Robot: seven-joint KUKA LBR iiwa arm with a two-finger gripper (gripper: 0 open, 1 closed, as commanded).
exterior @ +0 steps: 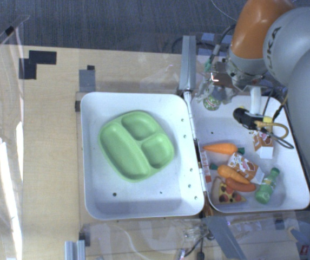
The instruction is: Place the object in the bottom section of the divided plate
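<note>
A light green divided plate (137,145) lies in the left bin (98,199). Its large section faces the front left and two smaller ones sit at the back and right. My gripper (211,93) hangs over the far left corner of the right bin (295,196). It is shut on a small round green and white object (211,103), which shows between the fingertips just above the bin floor.
Toward the front of the right bin lie two carrots (219,148) (233,174), an orange juice carton (243,167), a green bottle (266,186), a pizza slice (225,194) and a small brown packet (263,143). A metal divider (187,69) separates the bins.
</note>
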